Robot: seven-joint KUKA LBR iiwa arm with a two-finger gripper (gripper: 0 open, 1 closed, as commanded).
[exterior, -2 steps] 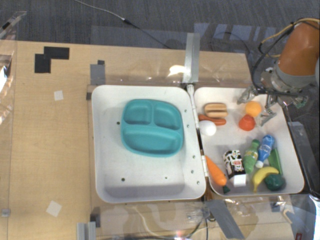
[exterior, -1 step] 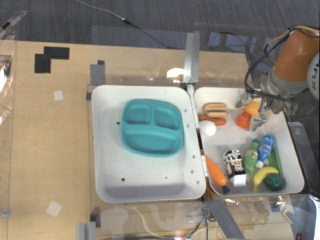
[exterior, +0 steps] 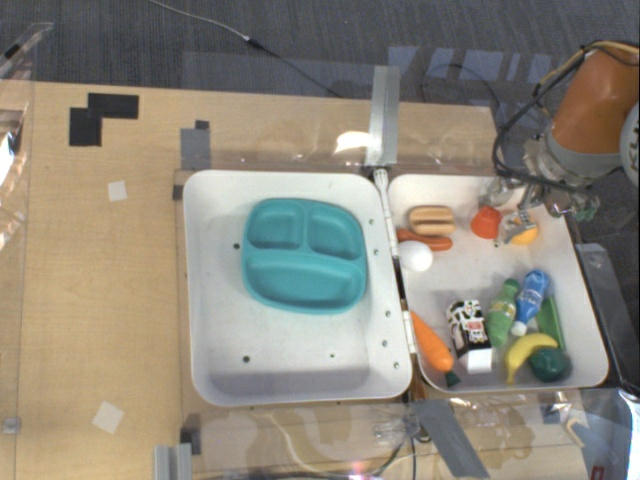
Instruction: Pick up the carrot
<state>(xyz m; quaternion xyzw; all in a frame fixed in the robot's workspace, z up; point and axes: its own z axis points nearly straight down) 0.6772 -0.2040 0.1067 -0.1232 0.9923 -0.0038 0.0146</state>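
Carrot (exterior: 432,341) lies in the right bin (exterior: 590,298), at that bin's near-left corner, tight against the left wall where the two bins meet. Long axis runs diagonally: the narrow orange end points far-left, toward the egg-like white ball (exterior: 415,258); the thicker end, with a dark green stub, points near-right. A small black-and-white cow figure (exterior: 466,324) stands just beside it on the right.

Pincer (exterior: 530,208) hangs at the far-right part of the same bin, above a round orange-red piece (exterior: 486,222) and a small yellow-orange piece (exterior: 523,234). Nothing is seen between its fingers; whether they are spread or pressed together cannot be told from this angle.

Key relation: the carrot lies near and left of the pincer, well apart, diagonally across the bin. Judgement: travel must go toward the near-left corner, and the fingers should close across the carrot's short width, i.e. turned square to the diagonal axis. The bin wall on one side and the cow on the other leave little room.
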